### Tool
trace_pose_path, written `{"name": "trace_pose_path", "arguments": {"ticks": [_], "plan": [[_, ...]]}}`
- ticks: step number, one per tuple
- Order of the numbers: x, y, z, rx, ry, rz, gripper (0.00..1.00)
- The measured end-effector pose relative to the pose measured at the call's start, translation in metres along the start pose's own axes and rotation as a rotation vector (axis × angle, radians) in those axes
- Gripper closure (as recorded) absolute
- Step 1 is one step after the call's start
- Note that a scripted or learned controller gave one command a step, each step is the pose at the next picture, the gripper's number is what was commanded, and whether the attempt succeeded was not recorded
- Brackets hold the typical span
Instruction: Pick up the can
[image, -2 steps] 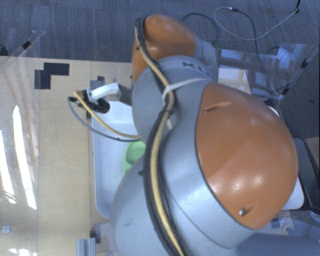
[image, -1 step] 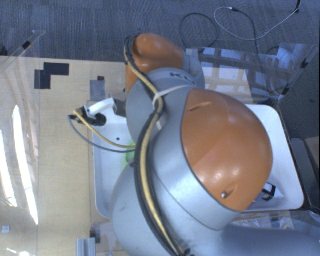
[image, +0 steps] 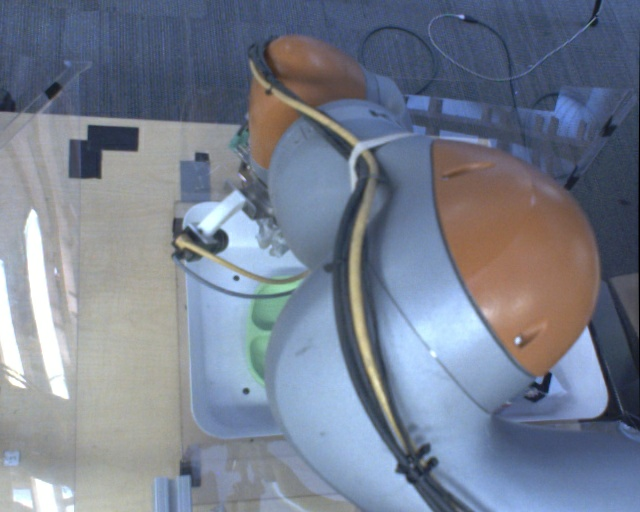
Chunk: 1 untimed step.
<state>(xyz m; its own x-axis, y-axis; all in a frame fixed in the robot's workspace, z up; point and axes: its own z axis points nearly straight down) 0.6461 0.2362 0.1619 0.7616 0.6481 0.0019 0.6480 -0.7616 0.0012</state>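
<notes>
The grey arm (image: 420, 330) with its orange band fills the near side, from 3 o'clock round to 6. Past it, toward 9 o'clock, lies a white bin (image: 215, 400) holding something pale green (image: 268, 310), mostly hidden by the arm; whether it is the can, which way it points, or any label cannot be told. Farther, toward 10 o'clock, the gripper (image: 262, 232) hangs over the bin's far rim; its state cannot be told.

Wooden bench (image: 110, 330), white bin (image: 215, 400), perhaps greenish contents
</notes>
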Motion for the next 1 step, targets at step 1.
{"name": "trace_pose_path", "arguments": {"ticks": [1], "plan": [[-0.0198,-0.0194,0.0417,-0.002,0.008,-0.141,1.0]]}}
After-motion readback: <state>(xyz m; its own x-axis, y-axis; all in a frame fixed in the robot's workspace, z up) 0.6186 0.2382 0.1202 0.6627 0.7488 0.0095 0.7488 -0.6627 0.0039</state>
